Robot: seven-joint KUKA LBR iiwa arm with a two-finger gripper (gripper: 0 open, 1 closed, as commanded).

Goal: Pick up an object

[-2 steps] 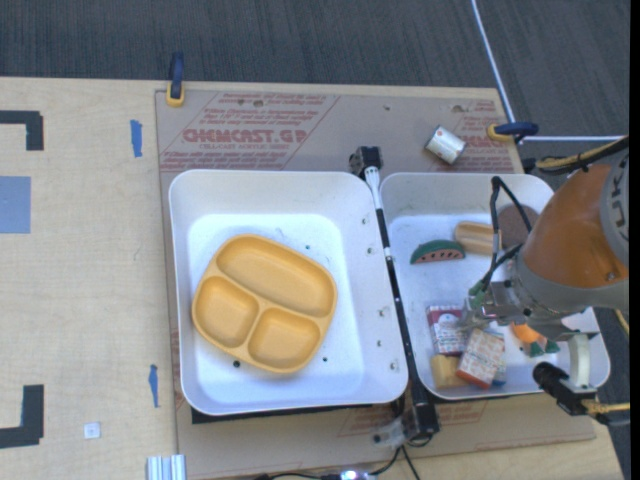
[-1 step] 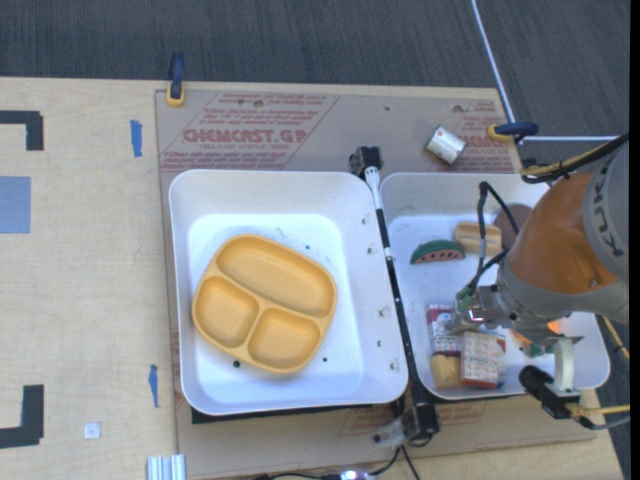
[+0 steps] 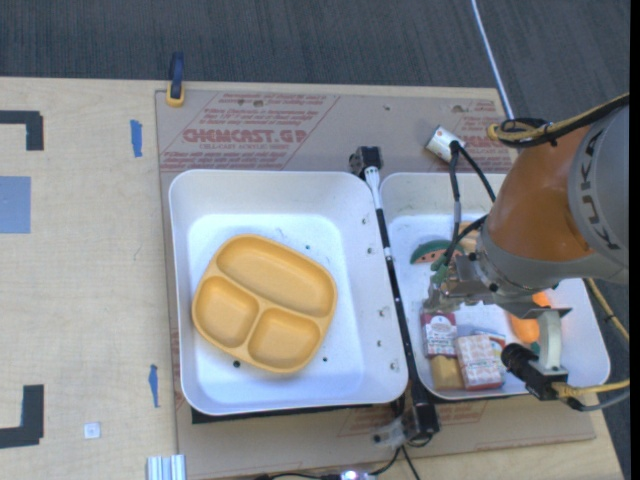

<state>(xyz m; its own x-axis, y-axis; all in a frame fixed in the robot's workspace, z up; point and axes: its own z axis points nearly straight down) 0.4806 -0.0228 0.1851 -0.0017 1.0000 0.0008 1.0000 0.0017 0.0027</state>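
a: left bin [image 3: 190, 268]?
b: holds a yellow divided plate [image 3: 264, 303], lying flat near the middle.
a: right bin [image 3: 400, 193]?
b: crowded with small food packets [image 3: 462, 353], a green-and-red piece [image 3: 430, 252] and something orange [image 3: 525, 325].
a: gripper [image 3: 452, 290]?
b: low over the right bin, just above the packets. fingers: cannot tell, apart or together.
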